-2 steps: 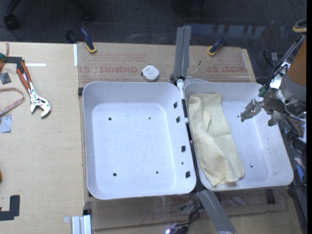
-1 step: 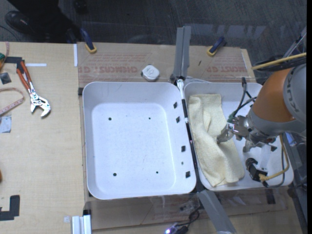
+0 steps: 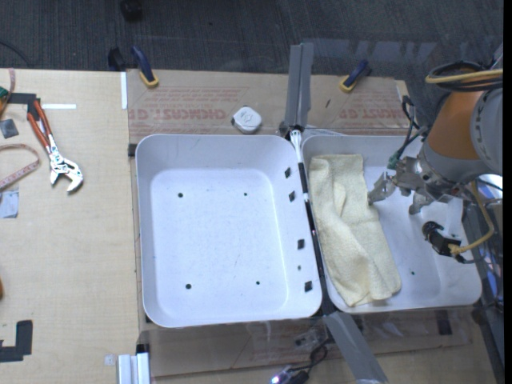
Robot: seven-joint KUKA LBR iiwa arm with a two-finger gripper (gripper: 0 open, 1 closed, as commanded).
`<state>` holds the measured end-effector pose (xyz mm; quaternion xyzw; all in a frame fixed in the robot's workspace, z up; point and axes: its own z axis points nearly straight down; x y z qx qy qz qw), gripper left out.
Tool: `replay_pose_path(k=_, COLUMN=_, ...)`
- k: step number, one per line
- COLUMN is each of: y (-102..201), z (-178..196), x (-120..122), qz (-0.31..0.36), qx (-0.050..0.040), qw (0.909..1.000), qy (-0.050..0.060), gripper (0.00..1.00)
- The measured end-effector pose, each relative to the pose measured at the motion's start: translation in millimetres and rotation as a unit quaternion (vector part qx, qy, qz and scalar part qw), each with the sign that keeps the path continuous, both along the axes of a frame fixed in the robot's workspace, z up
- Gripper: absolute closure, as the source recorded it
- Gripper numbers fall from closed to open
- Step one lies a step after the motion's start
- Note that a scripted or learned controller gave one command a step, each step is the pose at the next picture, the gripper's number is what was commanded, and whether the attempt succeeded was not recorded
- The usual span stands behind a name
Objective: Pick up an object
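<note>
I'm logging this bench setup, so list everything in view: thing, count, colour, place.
bins: 2, white, side by side mid-bench
towel: 1, pale yellow, in the right bin's left half
wrench: 1, orange-handled, on the bench at far left
clamps: 2, blue and yellow, along the bench's top edge
disc: 1, white, above the left bin
arm: 1, grey with orange band, over the right bin
gripper: 1, metal, fingers spread, beside the towel

Two white bins (image 3: 160,238) sit on pale wood bench (image 3: 64,278); the bin at three o'clock holds a cream-yellow towel (image 3: 352,230). The arm (image 3: 468,126) is grey with an orange band. At nine o'clock lies a wrench (image 3: 52,150), silver with red-orange handles.
</note>
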<state>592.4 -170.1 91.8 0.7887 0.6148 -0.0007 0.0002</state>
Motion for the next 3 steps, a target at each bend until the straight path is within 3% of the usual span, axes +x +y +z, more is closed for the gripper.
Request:
replay_pose_path(k=1, y=-34, z=58, x=16, qz=-0.078, qx=-0.0003, qw=0.997, qy=-0.001, gripper=0.0)
replay_pose_path(k=2, y=-21, z=88, x=-13, qz=-0.178, qx=0.0001, qw=0.984, qy=0.001, gripper=0.0)
replay_pose_path(k=3, y=3, z=112, x=-57, qz=-0.302, qx=0.0, qw=0.9534, qy=0.002, gripper=0.0)
